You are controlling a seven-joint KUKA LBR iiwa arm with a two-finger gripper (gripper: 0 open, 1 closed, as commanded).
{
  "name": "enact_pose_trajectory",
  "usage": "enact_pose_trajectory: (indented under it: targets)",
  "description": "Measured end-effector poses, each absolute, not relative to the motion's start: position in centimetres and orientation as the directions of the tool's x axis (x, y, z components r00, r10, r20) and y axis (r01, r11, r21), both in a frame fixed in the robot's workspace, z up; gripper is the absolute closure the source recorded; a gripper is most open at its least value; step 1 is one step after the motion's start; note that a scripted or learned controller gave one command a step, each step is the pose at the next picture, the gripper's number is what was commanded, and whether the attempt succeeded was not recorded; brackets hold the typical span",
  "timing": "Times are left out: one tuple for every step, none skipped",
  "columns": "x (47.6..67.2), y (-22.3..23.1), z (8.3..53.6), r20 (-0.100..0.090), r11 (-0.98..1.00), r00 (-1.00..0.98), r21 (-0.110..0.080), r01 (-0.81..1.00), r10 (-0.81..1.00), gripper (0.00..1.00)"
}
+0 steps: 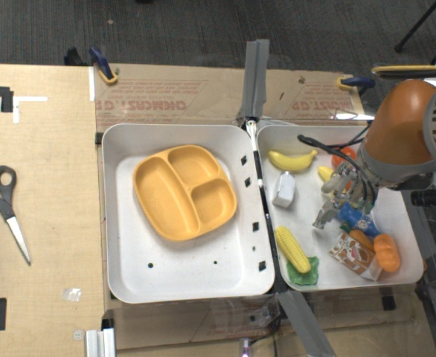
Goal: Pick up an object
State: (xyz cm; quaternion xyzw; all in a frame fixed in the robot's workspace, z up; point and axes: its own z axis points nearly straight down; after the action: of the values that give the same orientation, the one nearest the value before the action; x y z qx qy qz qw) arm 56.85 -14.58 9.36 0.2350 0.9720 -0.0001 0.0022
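The right bin [308, 222] holds a yellow banana [292, 159], a small white carton [284, 190], a corn cob [292, 248] on a green husk, a red and white box [352, 255], an orange toy [387, 251], a blue object [356, 216] and a red piece [344, 155]. My gripper [329, 207] hangs low over the middle of this bin, right of the white carton and just left of the blue object. Nothing shows in its grasp. The arm's orange band [400, 125] covers the bin's far right corner.
The left bin [111, 222] carries a yellow divided plate [186, 192]. Scissors [6, 207] lie on the wooden bench at far left. Blue clamps [103, 64] sit along the cardboard behind the bins. A grey divider bar [255, 80] stands between the bins at the back.
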Motion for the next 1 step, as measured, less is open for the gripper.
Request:
enact_pose_trajectory:
  targets:
    - [61.58,-11.44,9.41,-0.006,0.822,-0.822,0.002,0.569,0.569,0.00]
